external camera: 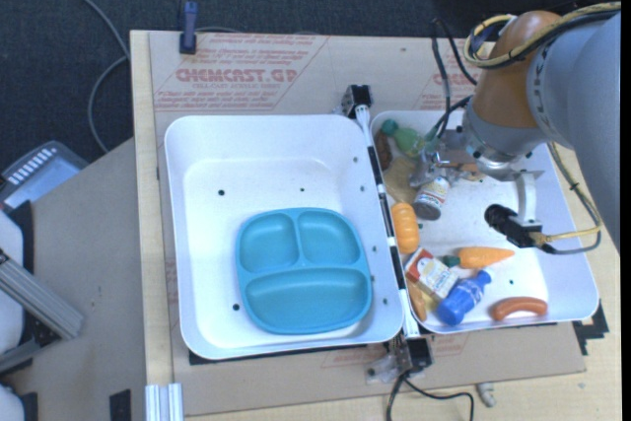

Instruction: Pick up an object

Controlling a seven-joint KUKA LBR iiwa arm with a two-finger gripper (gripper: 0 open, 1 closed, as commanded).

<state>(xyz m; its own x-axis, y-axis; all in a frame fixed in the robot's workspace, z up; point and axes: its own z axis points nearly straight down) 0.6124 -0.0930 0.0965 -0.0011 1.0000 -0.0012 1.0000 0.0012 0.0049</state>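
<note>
Arm was seen reaching in from 3 o'clock over the right bin (582,256). The tool (437,175) was lowered at that bin's 11 o'clock part, just above a small grey-capped jar (429,202); its state could not be told. Nothing was seen held. An orange piece (404,226) lay at 9 o'clock, a carrot (483,257) near centre, a blue bottle (461,299) and a sausage (519,309) toward 6 o'clock. A blue divided plate (301,269) was noted in the left bin (197,163).

A single fixed camera looks down at a slant from above the shallow white left bin (187,242), taking in both bins and the surrounding bench.
</note>
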